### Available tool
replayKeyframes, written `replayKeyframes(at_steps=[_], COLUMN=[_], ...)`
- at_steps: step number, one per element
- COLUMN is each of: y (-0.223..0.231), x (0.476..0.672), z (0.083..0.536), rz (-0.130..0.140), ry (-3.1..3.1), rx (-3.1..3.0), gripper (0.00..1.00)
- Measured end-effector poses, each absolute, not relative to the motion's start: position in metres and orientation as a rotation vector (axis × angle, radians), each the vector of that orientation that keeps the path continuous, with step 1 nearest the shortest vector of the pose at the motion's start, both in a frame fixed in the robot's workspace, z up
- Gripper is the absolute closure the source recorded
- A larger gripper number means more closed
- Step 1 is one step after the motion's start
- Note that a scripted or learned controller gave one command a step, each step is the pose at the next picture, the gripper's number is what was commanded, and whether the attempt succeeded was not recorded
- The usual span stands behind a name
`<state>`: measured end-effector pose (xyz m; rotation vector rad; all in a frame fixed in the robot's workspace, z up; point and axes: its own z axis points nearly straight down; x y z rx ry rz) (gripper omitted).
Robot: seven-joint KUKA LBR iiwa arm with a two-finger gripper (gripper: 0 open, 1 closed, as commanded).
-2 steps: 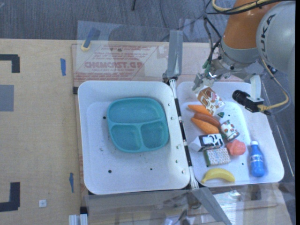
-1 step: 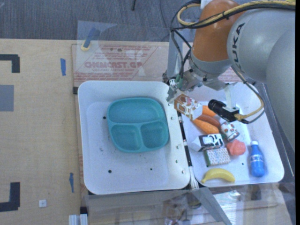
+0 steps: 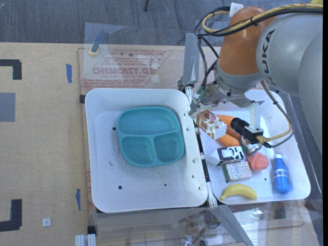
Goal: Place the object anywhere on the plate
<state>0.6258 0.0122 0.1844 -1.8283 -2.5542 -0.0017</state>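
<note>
On the arm's grey casing [image 3: 287, 45], part of the word "KUKA" reads beside the orange band. Left bin [image 3: 102, 188]: a teal three-compartment plate [image 3: 151, 136]. Right bin [image 3: 300, 186]: small box [image 3: 211, 124] under the gripper [image 3: 205, 99], carrot [image 3: 228, 123], patterned packet [image 3: 238, 170], pink lump [image 3: 259, 161], blue bottle [image 3: 280, 174], banana [image 3: 239, 191]; grip undeterminable.

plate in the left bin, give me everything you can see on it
The plate is teal, looks like matte plastic, a rounded rectangle with a raised rim. Ridges split it into three compartments: one wide section along the far side and two smaller ones along the near side. It lies flat and right side up on the floor of the left bin, roughly central, a bit toward the far end. Nothing lies on it, and it touches neither the bin's walls nor any object. All compartments look bare.
</note>
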Motion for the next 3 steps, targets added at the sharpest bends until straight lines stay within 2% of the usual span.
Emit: replayKeyframes(at_steps=[1,2,3], y=[0.078,0.078,0.032], x=[0.635,0.636,0.614], z=[0.182,0.183,0.234], rz=[0.002,0.001,0.000], ry=[-2.509,-2.509,-2.699], rx=[-1.891,-1.891,-1.610], gripper=[1.00,0.00,0.00])
